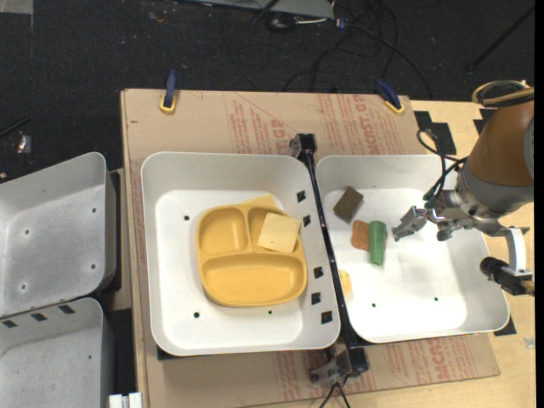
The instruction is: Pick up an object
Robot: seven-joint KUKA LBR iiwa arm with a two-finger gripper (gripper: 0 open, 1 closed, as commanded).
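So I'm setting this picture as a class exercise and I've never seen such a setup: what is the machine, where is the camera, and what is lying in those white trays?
It is a single picture from a camera fixed above a bench, looking down at a slant. The machine is a robot arm reaching in from the right; its gripper is the small grasping part at its tip, hovering over the right bin. No object sits between its fingers. In that bin lie a brown block, an orange piece and a green piece, the last two touching. The left bin holds a yellow divided tray with a pale yellow block resting on it.
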